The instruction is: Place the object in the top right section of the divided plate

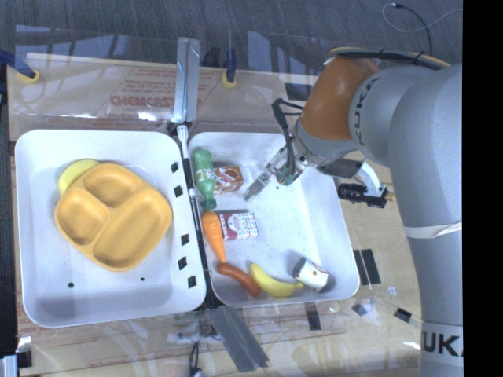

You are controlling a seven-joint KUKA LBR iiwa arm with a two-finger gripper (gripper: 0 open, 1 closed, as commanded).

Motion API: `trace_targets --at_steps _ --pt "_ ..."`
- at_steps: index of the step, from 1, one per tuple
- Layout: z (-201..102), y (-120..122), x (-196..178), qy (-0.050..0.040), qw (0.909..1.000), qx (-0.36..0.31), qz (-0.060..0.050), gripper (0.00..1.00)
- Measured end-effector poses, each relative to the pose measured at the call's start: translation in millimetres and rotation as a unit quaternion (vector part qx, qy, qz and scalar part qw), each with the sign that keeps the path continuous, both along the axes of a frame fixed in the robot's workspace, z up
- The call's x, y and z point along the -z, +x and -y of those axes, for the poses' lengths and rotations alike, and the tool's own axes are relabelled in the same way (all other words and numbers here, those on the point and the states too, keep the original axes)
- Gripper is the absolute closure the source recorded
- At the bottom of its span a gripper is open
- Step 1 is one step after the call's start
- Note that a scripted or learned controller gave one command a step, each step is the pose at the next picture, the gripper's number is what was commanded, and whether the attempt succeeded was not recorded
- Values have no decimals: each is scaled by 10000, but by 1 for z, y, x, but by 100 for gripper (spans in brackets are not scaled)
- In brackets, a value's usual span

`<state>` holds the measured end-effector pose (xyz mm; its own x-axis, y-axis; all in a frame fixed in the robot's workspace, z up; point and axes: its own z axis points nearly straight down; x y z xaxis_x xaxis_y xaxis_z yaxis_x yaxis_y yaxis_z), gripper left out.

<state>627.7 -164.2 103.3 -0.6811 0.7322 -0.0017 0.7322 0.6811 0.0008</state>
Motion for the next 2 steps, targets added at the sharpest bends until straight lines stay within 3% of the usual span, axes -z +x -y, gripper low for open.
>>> trace_targets --at_steps 2 --pt "0 0 0 0 10000 0 0 0"
